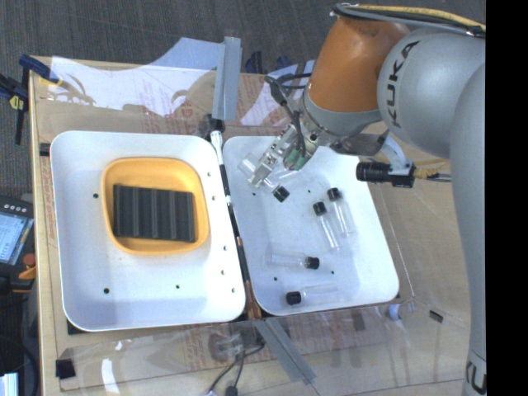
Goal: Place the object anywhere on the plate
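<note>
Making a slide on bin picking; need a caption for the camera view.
KUKA arm's hand over the right bin of capped vials; yellow plate waits in the left bin.

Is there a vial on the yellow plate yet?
No. The yellow plate in the left bin carries just its dark ribbed insert; the clear vials lie in the right bin.

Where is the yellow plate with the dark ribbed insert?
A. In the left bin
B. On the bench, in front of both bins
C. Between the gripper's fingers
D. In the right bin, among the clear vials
A: the yellow plate lies inside the left bin, while the clear vials lie in the right bin.
</note>
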### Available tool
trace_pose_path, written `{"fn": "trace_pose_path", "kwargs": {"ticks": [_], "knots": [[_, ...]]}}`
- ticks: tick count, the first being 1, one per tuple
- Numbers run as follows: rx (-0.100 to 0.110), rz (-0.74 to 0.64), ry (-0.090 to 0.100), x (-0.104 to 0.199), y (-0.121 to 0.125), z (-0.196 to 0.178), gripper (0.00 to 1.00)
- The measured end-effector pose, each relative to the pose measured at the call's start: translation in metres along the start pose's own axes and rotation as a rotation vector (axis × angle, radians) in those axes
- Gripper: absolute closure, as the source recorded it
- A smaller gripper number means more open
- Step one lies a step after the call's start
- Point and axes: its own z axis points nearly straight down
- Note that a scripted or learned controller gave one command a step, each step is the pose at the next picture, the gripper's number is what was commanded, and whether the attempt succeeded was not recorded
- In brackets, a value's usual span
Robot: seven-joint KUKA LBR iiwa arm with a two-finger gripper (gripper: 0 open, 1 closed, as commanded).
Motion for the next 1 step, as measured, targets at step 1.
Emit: {"fn": "trace_pose_path", "kwargs": {"ticks": [1], "knots": [[0.001, -0.29, 0.001, 0.0157, 0.0177, -0.004, 1.0]]}}
